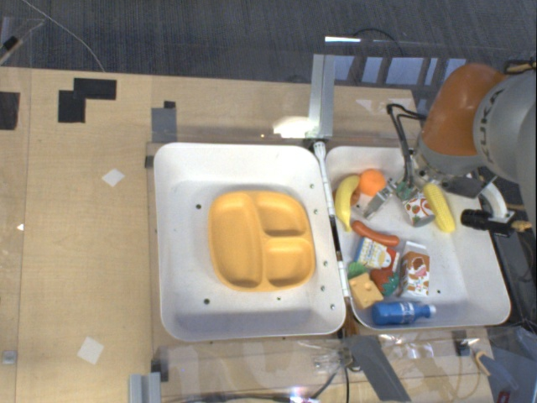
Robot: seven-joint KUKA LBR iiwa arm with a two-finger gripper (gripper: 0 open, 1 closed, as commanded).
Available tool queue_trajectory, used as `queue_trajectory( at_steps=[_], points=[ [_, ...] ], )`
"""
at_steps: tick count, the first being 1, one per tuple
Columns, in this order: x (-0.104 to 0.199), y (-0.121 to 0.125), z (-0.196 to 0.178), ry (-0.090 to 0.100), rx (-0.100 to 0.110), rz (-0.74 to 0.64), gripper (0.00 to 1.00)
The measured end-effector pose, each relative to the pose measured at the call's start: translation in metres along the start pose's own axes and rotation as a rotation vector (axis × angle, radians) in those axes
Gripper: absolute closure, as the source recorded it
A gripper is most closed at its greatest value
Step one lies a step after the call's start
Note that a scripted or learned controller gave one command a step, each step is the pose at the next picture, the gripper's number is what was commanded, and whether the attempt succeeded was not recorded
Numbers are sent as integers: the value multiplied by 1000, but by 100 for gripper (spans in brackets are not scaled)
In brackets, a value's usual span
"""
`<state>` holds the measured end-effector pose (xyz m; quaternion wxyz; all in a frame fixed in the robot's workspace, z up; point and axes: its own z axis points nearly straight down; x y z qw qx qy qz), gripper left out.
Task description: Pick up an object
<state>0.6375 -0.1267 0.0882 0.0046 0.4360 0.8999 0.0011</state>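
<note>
The gripper [394, 193] is hanging low in the right bin [491, 305], beside the orange ball [372, 180], crowding the clutter there to reach a pick. It's gripping nothing, and whether the claw is apart I cannot tell.

Right bin [495, 296] crowded — bananas [346, 200], sausage [376, 232], bottle [403, 312]; open floor only along its right side.
</note>
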Motion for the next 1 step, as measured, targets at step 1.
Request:
queue_trajectory(
  at_steps=[1],
  points=[
    [-5,33,1,3,6,258,0]
  ],
)
